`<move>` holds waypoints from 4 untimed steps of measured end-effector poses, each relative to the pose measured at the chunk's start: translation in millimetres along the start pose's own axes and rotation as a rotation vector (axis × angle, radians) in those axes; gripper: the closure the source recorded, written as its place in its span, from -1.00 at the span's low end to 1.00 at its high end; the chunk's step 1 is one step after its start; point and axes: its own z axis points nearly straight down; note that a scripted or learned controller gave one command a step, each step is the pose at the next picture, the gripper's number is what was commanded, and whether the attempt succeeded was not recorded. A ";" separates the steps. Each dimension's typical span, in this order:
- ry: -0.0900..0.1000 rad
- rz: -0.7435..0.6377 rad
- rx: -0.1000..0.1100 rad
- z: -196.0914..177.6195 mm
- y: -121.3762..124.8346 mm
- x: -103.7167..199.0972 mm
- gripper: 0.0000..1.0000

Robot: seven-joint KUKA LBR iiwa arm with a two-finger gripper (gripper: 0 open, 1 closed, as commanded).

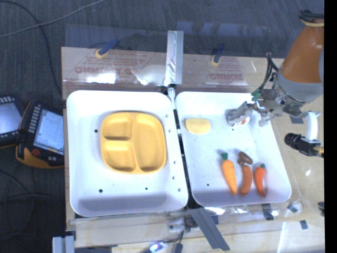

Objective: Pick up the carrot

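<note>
Carrot (228,175) bears no label; red lettering (99,66) on the bench is unreadable.

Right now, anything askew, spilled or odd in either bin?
Nothing spilled or damaged. The yellow tray sits flat in the left bin. In the right bin, two carrots flank a browner, sausage-like piece, and a pale yellow piece lies apart. The gripper hovers near the bin's back, away from them.

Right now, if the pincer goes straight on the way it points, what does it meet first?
Probably the yellow piece near the right bin's left wall. The pincer points left across that bin; its height is unclear, so it might pass over.
</note>
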 end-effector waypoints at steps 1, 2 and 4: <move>0.001 0.173 0.000 125.7 -53.8 11.4 -1.00; -0.006 -0.088 -0.022 145.0 -82.3 4.7 -1.00; -0.002 -0.026 0.000 47.1 -59.3 67.9 1.00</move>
